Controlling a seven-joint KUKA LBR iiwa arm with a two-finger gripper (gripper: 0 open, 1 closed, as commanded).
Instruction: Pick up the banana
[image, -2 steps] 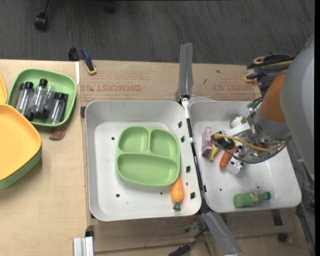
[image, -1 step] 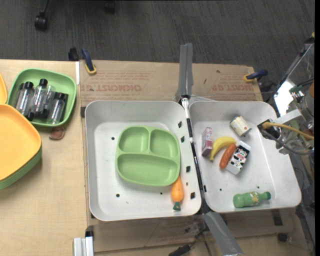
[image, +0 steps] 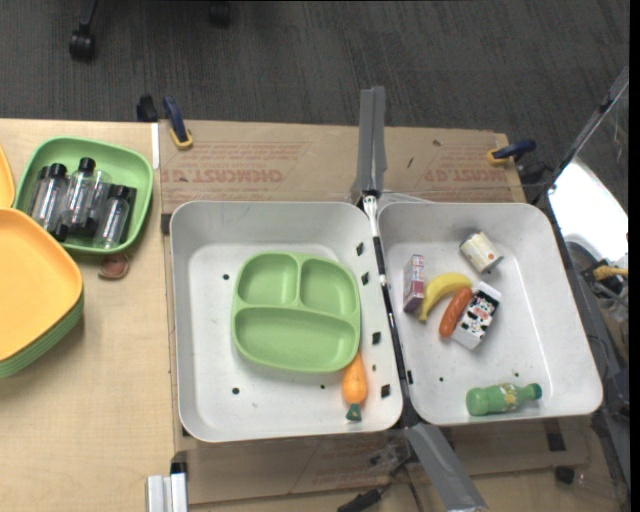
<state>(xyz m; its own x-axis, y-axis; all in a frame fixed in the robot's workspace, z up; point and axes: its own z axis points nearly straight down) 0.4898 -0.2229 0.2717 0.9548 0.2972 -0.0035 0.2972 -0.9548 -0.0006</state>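
Observation:
A yellow banana (image: 441, 293) lies curved in the middle of the right white bin (image: 545, 330). An orange-red sausage-shaped item (image: 454, 312) touches its lower right side. A pink carton (image: 414, 282) sits just to its left, and a small black-and-white milk carton (image: 477, 317) lies to its right.
A small tan can (image: 480, 251) rests at the back of the right bin, and a green bottle (image: 503, 398) lies near the front. The left bin (image: 200, 330) holds a green divided plate (image: 297, 312) and a carrot (image: 354, 385). Orange plates (image: 35, 290) and a green tray of bottles (image: 85, 195) stand at far left.

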